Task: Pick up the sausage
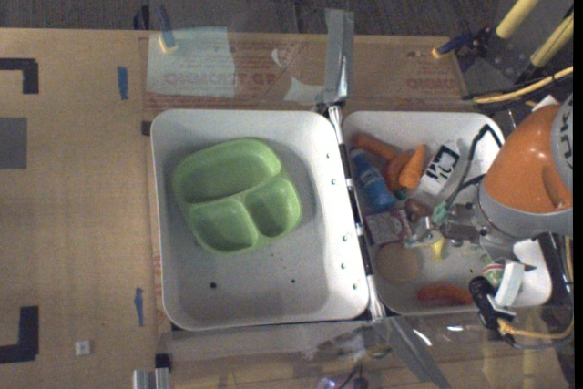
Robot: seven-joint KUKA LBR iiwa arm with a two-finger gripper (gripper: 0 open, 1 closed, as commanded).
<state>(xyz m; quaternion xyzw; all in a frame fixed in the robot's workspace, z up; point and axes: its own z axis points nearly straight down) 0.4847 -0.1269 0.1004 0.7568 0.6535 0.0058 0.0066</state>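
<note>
Two shallow white bins sit side by side on the bench. The left bin holds a green divided plate, lying flat towards its far-left part, with three compartments showing. The right bin is crowded with small things. The arm, grey with its orange band, comes in from the right and bends down over that bin. Its gripper is low among the clutter near the middle of the bin, but the metal parts blur into the objects around it, so I cannot tell whether it has closed or what, if anything, it has got.

The sausage, reddish and long, lies flat by the near wall of the right bin, nearer than the gripper and apart from it. At the far side of that bin lie an orange carrot and another orange piece, with a blue bottle just left of them along the wall between the bins. A round tan object rests just left of the sausage
</note>
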